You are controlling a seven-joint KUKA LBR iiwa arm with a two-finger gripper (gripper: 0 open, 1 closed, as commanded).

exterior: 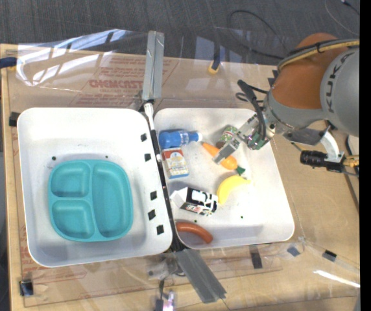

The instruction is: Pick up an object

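Note:
The right bin (273,199) holds several small items. A blue bottle (176,138) lies near its upper left, with a small printed box (176,163) just below it. An orange toy carrot (225,160) lies in the middle, a yellow banana (231,187) below it. A black and white toy car (200,203) and a red-brown sausage (194,232) lie toward the front. My gripper (227,150) reaches in from the right and is low over the carrot, right at its upper side. Whether it touches the carrot is unclear.
The left bin (36,135) bears a teal divided plate (90,198). A divider with black clips (154,193) runs between the bins. The grey arm with its orange band (302,76) and cables hangs over the right bin's far right corner.

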